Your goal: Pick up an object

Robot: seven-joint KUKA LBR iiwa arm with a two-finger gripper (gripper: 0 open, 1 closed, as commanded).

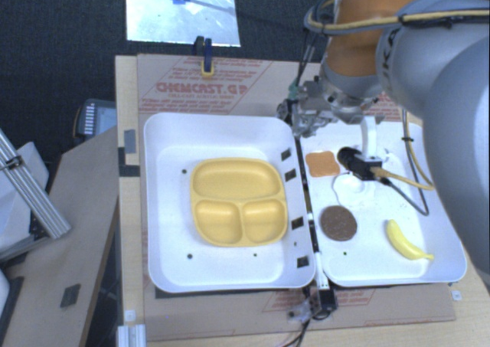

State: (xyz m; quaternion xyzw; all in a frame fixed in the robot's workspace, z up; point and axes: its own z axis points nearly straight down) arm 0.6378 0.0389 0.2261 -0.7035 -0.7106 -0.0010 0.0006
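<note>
Two shallow white bins sit side by side on the table (129,207): the left bin (164,139) and the right bin (444,261), touching along a shared middle wall; the grey arm (436,70) reaches in from the view's right, over the far part of the right bin. The gripper (306,117) hangs at the far end of that middle wall, nearly over the seam between the bins; whether it is released or clenched I cannot tell, and nothing shows held in it.

From the gripper, the yellow tray (236,201) lies toward the view's near edge and to the left, across the wall, filling the middle of the left bin; it looks broad and flat, probably a poor grip. The other candidates lie on the right bin's side. The brown disc (338,224) is farther toward the near edge, close to the wall; the orange square (322,163) is the nearest thing, just beside the gripper on its near side, also hugging the wall; the banana (404,240) is well apart, near the front right corner, its long axis running diagonally from the wall side toward that corner.

My judgement: the square needs the shortest move, yet the wall crowds it; the banana has open floor all round.
</note>
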